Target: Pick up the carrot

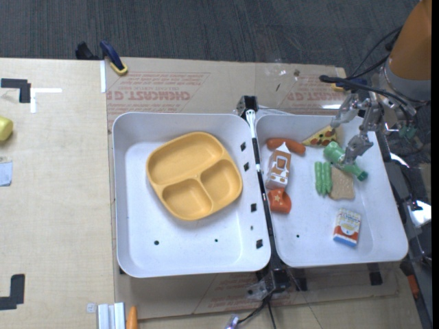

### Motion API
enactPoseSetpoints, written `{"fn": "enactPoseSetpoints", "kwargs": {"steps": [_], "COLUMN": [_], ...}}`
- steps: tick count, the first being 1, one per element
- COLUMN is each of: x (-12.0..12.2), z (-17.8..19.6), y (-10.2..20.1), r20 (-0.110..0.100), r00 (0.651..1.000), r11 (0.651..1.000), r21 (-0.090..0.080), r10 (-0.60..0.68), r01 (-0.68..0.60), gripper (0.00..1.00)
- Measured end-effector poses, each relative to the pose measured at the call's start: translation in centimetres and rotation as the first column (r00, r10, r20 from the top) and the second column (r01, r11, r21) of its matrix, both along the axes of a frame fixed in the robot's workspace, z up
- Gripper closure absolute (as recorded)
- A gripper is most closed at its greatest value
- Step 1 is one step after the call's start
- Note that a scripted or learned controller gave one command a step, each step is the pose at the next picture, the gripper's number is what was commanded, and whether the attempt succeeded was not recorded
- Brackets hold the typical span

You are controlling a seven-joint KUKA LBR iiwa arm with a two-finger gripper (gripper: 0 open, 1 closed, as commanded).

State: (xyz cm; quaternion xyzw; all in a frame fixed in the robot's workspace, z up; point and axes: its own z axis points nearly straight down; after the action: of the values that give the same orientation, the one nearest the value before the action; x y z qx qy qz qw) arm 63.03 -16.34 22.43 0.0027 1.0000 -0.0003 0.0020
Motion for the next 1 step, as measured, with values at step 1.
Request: {"fn": "enactPoseSetpoints", "kwargs": {"steps": [1], "x": [0.73], "z": [-5.99], "y": [1.16], "r20": [-0.002], "r00": [0.885], "r11": [0.885], "r21": [0.000], "r10": [-0.466], "r01": [0.466], "gripper": [0.00]}}
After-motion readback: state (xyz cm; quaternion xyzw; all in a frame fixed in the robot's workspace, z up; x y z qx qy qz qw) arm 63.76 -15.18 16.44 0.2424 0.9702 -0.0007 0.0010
